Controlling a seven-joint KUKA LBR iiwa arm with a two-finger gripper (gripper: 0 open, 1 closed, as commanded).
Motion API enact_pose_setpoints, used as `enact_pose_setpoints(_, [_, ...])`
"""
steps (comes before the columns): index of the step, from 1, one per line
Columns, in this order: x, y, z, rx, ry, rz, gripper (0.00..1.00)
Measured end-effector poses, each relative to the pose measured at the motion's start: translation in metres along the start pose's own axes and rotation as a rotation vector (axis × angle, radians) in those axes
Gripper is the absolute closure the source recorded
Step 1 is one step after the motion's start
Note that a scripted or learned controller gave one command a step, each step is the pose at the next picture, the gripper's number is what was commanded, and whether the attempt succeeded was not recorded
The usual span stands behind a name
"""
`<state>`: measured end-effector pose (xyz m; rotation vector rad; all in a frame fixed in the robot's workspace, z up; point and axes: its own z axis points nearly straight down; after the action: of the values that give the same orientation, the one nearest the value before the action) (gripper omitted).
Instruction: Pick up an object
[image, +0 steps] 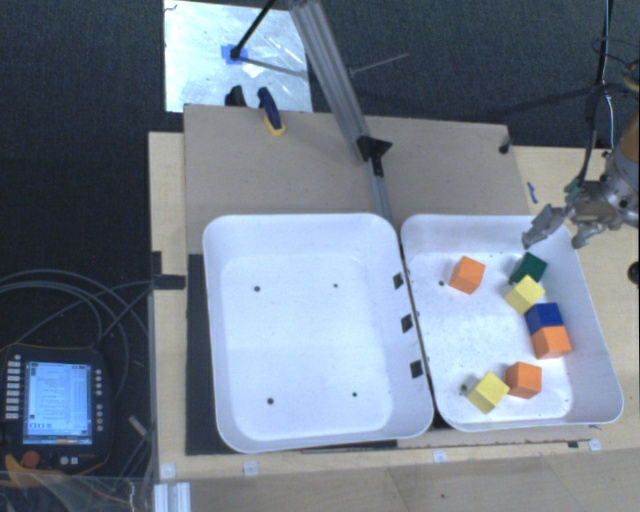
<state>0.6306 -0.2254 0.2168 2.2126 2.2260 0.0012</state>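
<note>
Several small blocks lie in the right bin (440, 400): an orange one (466, 274) near the middle, a green one (530, 267), a yellow one (524, 294), a blue one (544, 316) and an orange one (552, 341) in a line down the right side, and a yellow one (488, 391) beside an orange one (523, 379) at the front. My gripper (560, 229) hangs over the bin's far right corner, above and just right of the green block. Its two fingers are spread apart with nothing between them.
The left bin (225, 300) sits beside the right one on a brown board. A slanted metal pole (340, 90) crosses the back of the bench. A teach pendant (55, 400) with cables lies at the lower left.
</note>
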Motion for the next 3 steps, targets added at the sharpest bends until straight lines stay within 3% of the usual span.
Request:
enact_pose_setpoints(1, [0.000,0.000,0.000,0.000,0.000,0.000,0.00])
enact_pose_setpoints(3, [0.005,-0.010,0.091,0.001,0.000,0.003,0.00])
